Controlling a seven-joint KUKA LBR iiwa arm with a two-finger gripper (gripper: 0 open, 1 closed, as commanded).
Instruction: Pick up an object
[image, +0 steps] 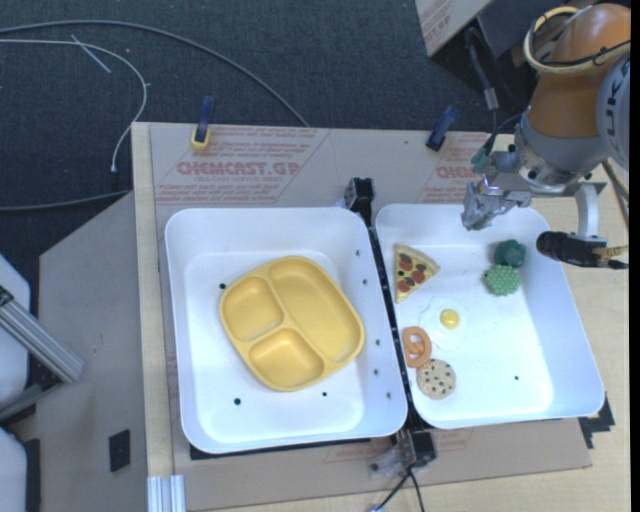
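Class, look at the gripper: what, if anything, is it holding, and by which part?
Nothing. The gripper hangs over the right bin's far edge with no object between its fingers; the broccoli lies apart.

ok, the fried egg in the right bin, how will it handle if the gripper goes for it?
The fried egg looks flat and thin, so it probably offers little edge to pinch and may slide on the smooth bin floor. It's likely light. The raised yolk seems the only height. The pretzel touches it and may get nudged.
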